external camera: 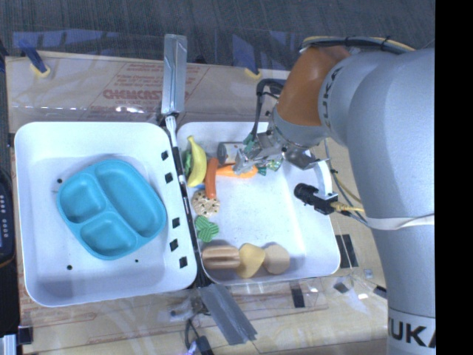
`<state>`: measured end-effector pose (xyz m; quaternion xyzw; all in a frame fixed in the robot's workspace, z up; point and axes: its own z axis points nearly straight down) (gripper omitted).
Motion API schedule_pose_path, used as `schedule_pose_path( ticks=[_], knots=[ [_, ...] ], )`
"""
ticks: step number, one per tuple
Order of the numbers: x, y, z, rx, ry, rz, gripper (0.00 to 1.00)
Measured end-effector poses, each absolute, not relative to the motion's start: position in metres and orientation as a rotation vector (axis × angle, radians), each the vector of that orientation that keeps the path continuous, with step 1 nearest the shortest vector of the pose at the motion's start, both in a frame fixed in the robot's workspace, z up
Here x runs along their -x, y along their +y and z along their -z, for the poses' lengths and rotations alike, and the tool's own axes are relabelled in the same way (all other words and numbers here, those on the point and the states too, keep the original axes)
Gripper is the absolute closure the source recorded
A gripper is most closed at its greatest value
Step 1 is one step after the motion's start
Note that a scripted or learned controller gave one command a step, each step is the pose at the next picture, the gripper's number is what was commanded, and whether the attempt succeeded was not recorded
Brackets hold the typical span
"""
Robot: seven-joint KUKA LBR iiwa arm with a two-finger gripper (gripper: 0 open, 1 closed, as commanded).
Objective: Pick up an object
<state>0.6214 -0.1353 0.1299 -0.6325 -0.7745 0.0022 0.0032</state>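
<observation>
My gripper [242, 156] is down in the back of the right bin [314, 235], just right of a yellow banana [196, 161] and an orange carrot [211, 177]. A small orange piece [246, 172] lies directly under the gripper, partly covered by it. I cannot tell whether they touch. Along the bin's left wall lie a round waffle-like cookie [205, 204] and a green leafy toy [207, 231]. At the front edge sit three tan bread-like pieces [250, 259].
The left bin [37, 272] holds a blue divided plate [111, 207]. A black divider with clips [180, 198] runs between the bins. The grey arm [369, 124] crosses the right bin's back right corner. A small green item [270, 166] lies beside the gripper.
</observation>
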Motion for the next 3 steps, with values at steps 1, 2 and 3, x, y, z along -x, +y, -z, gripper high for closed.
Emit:
schedule_pose_path(
  ticks=[1,2,3],
  knots=[
    [-0.652,-0.118,-0.102,1.685,-2.620,-0.036,1.00],
    [-0.652,-0.123,-0.101,1.569,-2.690,-0.031,1.00],
    [-0.621,-0.119,-0.170,1.396,-2.816,0.000,1.00]
  ],
)
